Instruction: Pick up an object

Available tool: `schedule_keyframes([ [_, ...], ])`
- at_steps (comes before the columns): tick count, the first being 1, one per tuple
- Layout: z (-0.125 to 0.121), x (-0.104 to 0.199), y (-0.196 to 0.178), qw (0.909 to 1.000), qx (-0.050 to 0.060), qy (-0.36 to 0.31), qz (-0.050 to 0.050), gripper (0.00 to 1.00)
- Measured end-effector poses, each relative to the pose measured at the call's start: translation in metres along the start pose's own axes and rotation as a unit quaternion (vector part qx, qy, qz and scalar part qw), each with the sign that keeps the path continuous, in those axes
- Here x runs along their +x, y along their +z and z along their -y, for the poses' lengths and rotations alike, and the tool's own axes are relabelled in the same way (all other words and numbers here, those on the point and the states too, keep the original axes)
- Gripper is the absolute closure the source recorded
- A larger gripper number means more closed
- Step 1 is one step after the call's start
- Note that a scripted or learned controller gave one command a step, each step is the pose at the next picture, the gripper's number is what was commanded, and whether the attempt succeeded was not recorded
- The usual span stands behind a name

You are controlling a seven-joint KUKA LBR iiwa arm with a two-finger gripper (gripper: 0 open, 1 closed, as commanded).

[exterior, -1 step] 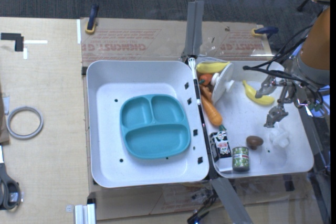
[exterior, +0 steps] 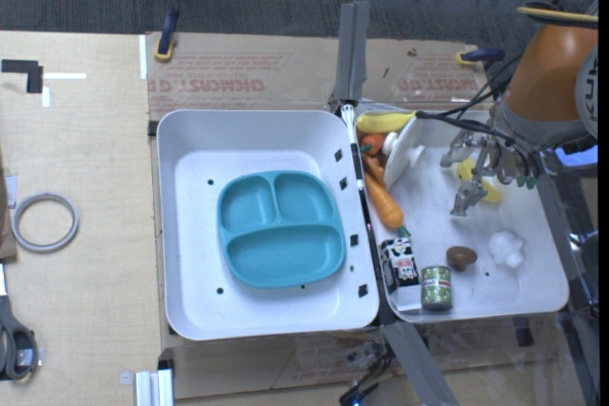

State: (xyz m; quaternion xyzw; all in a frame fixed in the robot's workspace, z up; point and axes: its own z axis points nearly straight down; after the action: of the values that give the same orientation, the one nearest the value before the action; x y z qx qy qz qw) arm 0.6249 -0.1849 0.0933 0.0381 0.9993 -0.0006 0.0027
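I see my gripper (exterior: 473, 190) hanging in the right bin (exterior: 542, 299), fingers spread and holding nothing; the yellow object (exterior: 488, 194) lies touching it, just to its right

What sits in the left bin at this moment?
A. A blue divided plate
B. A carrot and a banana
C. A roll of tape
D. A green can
A: the blue plate lies alone in the left bin, while the carrot, banana and can are in the right bin.
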Motion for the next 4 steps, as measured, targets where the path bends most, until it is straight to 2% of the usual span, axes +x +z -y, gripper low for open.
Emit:
schedule_keyframes([
  [1,0.015,-0.021,-0.001,0.9977,0.0,0.067,0.001,0.0],
  [2,0.014,-0.023,-0.012,0.9978,0.001,0.066,0.004,1.0],
  [3,0.014,-0.023,-0.012,0.9978,0.001,0.066,0.004,0.0],
  [4,0.013,-0.025,-0.023,0.9979,0.002,0.064,0.008,1.0],
])
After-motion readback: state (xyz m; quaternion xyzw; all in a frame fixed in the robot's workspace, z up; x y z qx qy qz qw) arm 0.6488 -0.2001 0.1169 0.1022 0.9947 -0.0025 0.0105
